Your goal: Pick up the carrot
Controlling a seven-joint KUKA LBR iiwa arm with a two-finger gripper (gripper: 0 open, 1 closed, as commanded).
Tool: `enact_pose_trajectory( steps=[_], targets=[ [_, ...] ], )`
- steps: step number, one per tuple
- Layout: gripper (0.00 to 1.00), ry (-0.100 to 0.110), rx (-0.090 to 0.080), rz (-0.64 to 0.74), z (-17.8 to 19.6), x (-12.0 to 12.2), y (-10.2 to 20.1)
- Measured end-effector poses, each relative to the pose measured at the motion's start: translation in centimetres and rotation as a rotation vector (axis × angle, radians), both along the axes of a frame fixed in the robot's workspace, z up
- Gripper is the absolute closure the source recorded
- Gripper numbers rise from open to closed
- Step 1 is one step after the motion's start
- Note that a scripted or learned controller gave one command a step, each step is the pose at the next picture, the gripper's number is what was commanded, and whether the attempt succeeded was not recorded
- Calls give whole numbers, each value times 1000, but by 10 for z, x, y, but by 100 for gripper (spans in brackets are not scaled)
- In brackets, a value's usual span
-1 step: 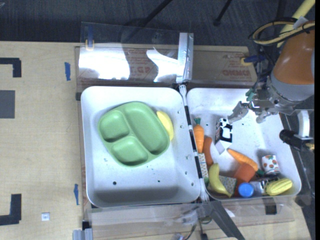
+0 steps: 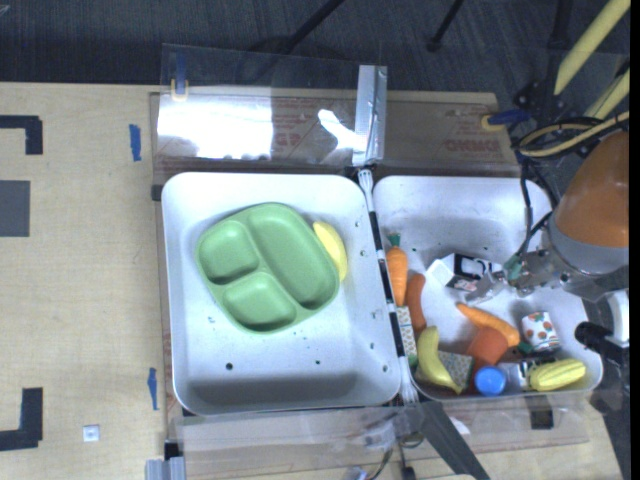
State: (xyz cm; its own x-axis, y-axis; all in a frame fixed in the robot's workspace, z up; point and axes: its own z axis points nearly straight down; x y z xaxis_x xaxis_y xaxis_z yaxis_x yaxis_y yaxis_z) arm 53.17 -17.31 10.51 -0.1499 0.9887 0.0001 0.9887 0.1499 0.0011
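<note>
The carrot lay in the right bin, hard against its left wall, long axis running roughly front to back with a green stub at the far end and the orange body tapering toward the near end. It looked like a moulded plastic toy: probably light, stiff and smooth, so likely to slip or roll under a loose pinch, and best taken across its thicker middle, though the wall beside it left little room for a finger on that side. Just beside it lay a darker orange piece, and nearer the front a yellow banana. A second carrot-like orange piece sat toward the bin's middle, over a rounder orange lump, with a blue cap, a yellow corn-like piece and a small patterned cube around them. The tool hung over the middle of the right bin, well apart from the carrot, a tangle of grey metal; whether its fingers were apart or together could not be told. In the left bin a glossy green divided plate rested with a yellow piece touching its right rim. The bench was pale wood.
</note>
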Motion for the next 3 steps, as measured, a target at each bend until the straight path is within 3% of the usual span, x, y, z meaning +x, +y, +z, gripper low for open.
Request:
enact_pose_trajectory(
  steps=[1, 2, 3],
  targets=[
    [0, 0, 0, 0, 0, 0, 0],
    [0, -5, -2, 142, -18, -43, 49],
    [0, -9, -2, 212, -18, -49, -10]
  ],
)
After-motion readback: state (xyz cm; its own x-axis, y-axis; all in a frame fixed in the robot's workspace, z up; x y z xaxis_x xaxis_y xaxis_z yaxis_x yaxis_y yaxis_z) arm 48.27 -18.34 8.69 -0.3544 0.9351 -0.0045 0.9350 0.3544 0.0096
